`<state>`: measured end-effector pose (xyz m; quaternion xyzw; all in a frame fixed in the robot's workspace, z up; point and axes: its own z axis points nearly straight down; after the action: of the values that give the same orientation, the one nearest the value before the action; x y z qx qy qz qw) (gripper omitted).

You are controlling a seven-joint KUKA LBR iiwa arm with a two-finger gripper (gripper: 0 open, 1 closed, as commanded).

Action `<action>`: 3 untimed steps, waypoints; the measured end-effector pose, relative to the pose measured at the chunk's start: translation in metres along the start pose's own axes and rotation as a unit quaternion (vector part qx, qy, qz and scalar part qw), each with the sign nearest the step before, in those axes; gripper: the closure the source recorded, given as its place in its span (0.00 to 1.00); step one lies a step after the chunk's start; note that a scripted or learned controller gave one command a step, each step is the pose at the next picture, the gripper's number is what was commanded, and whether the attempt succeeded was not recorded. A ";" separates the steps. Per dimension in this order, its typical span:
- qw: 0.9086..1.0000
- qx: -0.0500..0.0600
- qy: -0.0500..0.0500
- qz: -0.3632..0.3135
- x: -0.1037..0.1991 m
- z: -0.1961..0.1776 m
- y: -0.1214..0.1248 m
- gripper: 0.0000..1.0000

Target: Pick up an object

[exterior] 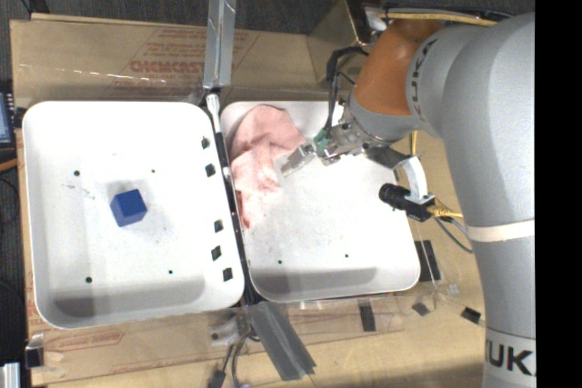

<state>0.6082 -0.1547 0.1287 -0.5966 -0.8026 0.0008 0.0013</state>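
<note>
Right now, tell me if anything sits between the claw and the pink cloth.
Nothing visible does. The claw is in the right bin, right at the pink cloth's edge. The blue cube lies apart in the left bin.

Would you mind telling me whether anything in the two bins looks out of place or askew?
The pink cloth is bunched up against the right bin's left wall rather than lying flat. The blue cube sits squarely in the left bin.

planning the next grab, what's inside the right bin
A crumpled pink cloth lies against the right bin's left wall, with the gripper at its edge. Anything beneath the cloth is covered.
</note>
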 end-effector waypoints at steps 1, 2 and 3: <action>1.000 -0.001 -0.001 0.003 0.029 0.037 0.060 0.00; 0.998 0.000 -0.002 -0.067 0.053 0.036 0.020 0.00; 0.996 0.000 -0.001 -0.090 0.034 0.036 0.062 0.00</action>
<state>0.6577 -0.1038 0.0922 -0.5222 -0.8528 0.0008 0.0004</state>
